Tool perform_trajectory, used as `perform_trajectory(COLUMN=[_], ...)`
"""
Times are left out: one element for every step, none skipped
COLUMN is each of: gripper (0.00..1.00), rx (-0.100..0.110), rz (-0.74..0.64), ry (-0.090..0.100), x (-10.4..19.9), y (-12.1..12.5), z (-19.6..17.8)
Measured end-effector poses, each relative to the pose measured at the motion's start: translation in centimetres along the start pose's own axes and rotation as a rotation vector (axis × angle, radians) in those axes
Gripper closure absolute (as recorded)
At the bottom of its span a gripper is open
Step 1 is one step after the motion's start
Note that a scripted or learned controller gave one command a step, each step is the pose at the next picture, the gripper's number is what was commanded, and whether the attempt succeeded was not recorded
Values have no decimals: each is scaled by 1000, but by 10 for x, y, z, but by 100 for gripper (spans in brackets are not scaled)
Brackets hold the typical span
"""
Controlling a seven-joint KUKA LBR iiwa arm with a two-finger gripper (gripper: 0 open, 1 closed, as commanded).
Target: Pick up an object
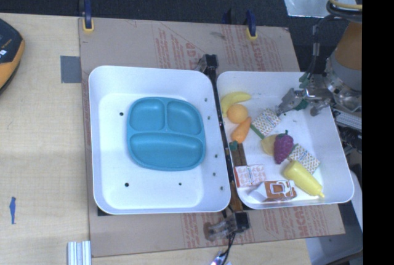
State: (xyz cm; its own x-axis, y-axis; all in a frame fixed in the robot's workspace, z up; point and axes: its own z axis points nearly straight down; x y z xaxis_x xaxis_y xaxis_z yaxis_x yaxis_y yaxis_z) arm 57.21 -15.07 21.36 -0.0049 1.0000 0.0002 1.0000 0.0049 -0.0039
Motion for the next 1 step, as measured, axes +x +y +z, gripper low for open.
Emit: perform_trajectory(gripper=[0], rx=[7], rz=[0], ry=[1], x=[-3], y=[-25], z=[68])
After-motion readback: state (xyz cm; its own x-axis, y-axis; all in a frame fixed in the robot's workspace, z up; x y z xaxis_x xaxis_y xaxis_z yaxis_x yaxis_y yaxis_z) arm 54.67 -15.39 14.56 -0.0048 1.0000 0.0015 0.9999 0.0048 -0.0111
